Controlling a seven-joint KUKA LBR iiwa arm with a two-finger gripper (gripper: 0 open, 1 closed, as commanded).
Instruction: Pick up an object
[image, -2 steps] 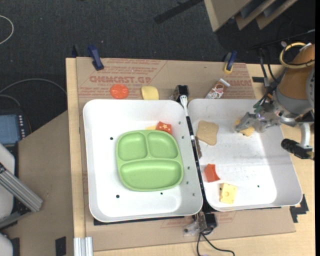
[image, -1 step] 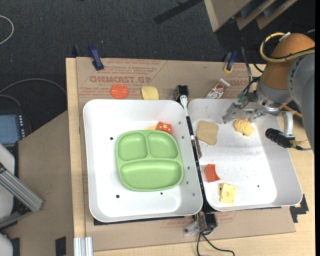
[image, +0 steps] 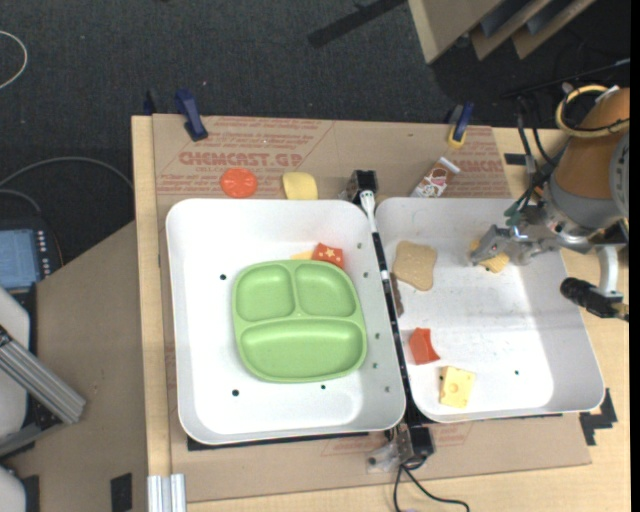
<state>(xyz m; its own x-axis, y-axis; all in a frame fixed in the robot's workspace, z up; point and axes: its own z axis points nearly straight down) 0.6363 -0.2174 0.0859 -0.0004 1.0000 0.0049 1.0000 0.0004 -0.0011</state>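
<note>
Yellow cheese wedge (image: 456, 386) near right bin's (image: 560, 385) front edge; red piece (image: 423, 345) behind it. Gripper (image: 492, 252) at far-right, jaws clenched on small yellow piece (image: 495, 263).

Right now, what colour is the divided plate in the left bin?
Light green: the three-compartment plastic plate, clearest in the camera view.

small yellow piece (image: 495, 264), right bin's far side

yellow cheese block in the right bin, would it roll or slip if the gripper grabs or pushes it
The yellow cheese block looks like a flat wedge lying on a broad face, so it would probably slide rather than roll. It looks like a small toy, likely light. The right bin looks smooth, so a push might skid it toward the red piece close beside it.
</note>
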